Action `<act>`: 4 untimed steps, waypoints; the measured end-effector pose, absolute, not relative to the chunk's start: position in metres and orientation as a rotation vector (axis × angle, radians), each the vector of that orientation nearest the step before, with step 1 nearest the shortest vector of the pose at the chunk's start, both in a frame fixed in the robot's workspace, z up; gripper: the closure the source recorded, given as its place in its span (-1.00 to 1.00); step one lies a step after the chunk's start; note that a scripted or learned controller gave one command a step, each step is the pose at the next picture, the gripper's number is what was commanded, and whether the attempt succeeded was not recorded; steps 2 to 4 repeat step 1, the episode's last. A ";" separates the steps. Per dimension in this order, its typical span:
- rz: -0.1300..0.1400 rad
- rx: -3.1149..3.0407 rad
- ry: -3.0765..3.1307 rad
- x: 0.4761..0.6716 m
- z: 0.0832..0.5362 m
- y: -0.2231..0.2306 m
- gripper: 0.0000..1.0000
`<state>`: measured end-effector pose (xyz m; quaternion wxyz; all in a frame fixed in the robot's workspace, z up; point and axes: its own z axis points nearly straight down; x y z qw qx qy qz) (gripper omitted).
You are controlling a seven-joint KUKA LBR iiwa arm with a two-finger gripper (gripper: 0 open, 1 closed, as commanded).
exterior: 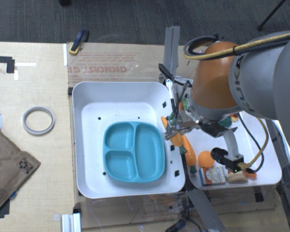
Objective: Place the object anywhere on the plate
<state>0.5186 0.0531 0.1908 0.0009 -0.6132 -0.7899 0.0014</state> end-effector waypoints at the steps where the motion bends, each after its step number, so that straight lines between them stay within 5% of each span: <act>1: 0.004 -1.926 -2.480 0.519 0.191 0.053 -1.00; 4: 0.004 -1.926 -2.480 0.519 0.191 0.053 -1.00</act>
